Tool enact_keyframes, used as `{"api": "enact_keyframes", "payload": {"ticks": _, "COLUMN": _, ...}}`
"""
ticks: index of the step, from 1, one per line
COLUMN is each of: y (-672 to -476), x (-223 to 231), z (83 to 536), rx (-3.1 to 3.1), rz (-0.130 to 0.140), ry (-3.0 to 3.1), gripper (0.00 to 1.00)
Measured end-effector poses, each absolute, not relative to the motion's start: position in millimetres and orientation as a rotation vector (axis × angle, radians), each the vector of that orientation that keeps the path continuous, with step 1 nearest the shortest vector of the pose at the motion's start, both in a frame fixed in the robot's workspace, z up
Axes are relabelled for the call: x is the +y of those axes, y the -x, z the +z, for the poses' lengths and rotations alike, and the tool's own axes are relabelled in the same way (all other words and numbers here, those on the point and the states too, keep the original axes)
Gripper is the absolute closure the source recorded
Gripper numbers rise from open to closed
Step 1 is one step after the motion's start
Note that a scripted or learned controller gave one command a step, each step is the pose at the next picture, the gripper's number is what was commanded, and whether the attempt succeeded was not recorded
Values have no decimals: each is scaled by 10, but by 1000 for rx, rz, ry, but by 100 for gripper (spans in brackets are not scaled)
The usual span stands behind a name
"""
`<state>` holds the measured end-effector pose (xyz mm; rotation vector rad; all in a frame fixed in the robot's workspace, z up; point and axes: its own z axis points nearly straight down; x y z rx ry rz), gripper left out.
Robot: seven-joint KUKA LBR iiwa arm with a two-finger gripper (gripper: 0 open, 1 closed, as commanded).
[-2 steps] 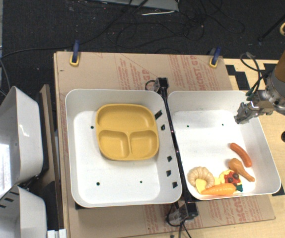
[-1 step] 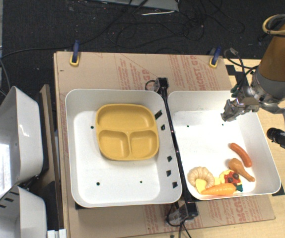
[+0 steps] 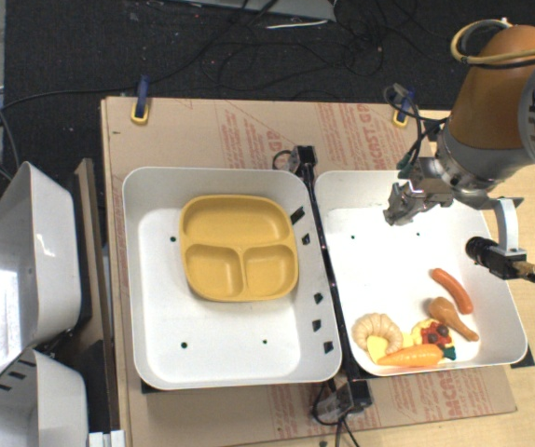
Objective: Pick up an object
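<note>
My gripper (image 3: pixel 402 209) hangs over the far edge of the right bin (image 3: pixel 379 250), near its back wall. Nothing shows between its fingers. Toy food lies in the bin's near right corner: a red sausage (image 3: pixel 451 290), a brown drumstick (image 3: pixel 452 318), an orange carrot (image 3: pixel 411 355), a pale shrimp-like piece (image 3: pixel 376 327) and a small multicoloured piece (image 3: pixel 435 333). All of these are well below and to the right of the gripper.
The left bin (image 3: pixel 156 333) holds a yellow divided plate (image 3: pixel 240 247). Black clips run along the seam between the bins (image 3: pixel 319 277). A white tub (image 3: pixel 20 259) stands at the far left off the bench. Cables lie on the dark floor behind.
</note>
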<state>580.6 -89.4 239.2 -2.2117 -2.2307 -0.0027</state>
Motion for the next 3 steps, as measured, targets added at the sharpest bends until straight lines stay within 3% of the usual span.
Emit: {"api": "enact_keyframes", "payload": {"ticks": 3, "y": -6156, "x": 723, "z": 2270, "rx": -2230, "rz": -2, "ry": 2214, "gripper": 100}}
